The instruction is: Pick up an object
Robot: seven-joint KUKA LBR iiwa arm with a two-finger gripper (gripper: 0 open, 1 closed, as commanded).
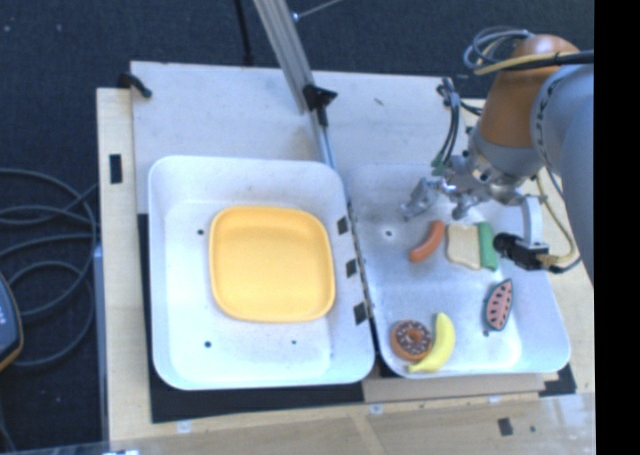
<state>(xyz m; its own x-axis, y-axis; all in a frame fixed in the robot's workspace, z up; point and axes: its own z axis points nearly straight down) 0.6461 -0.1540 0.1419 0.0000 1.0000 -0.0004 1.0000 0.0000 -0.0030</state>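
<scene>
Camera view, orange-red sausage [427,241], curved, beneath gripper [437,200]

yellow plate [271,263]: smooth matt plastic | bins [170,193]: white matt plastic | banana [438,345]: glossy plastic

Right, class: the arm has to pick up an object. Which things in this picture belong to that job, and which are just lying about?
Part of the job:
gripper
sausage
sandwich
watermelon slice
banana
doughnut
right bin holding them

Just lying about:
yellow plate
left bin
black cables beside the bench
</scene>
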